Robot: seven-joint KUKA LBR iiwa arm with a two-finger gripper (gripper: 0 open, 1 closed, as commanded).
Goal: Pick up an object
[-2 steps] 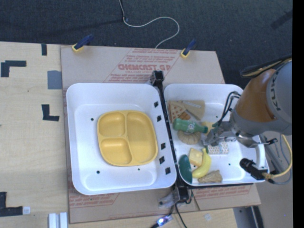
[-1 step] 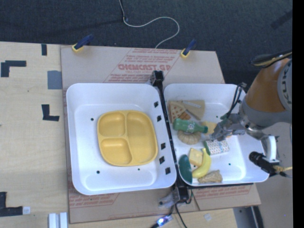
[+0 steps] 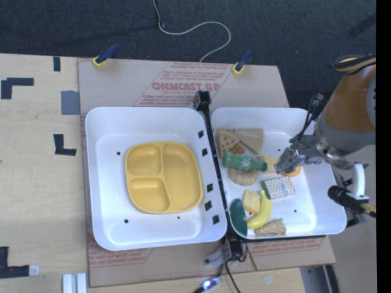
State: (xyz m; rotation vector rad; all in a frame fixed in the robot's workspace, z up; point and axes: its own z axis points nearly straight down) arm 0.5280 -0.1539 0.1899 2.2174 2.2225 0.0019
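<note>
We cannot tell our claw's (image 3: 286, 163) spread; it hangs beside the green bottle (image 3: 243, 162), which lies left-right, cap toward it.

Pale wooden bench (image 3: 36, 182), cardboard sheet (image 3: 177, 87) on top — dark carpet (image 3: 73, 17) behind, white cable (image 3: 195, 29)

The arm (image 3: 348, 112) comes in from the right, orange band up high, wrist angled down and leftward, with the gripper (image 3: 287, 162) low at its tip, fingers too small to read.
</note>
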